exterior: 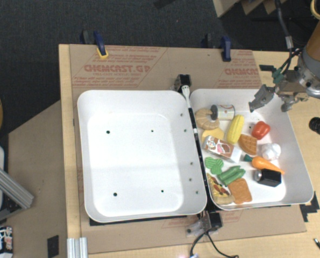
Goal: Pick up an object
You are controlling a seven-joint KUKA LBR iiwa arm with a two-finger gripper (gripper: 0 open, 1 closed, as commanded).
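The right bin point(295, 144) holds a pile of toy foods. Among them are a yellow corn cob point(235, 128), a red pepper point(261, 129), an orange carrot point(266, 164), a black block point(269, 177), a green pea pod point(230, 173), a toast slice point(248, 144) and a small bottle point(223, 112). My gripper point(274, 101) hangs above the bin's far right corner, beyond the pepper. Its fingers are spread open with nothing between them.
The left bin point(95, 112) lies beside the right one, the two joined by a dark clip point(182, 82) at the far rim. Both sit on a cardboard sheet point(149, 63) held by blue clamps. Cables run near the front edge.
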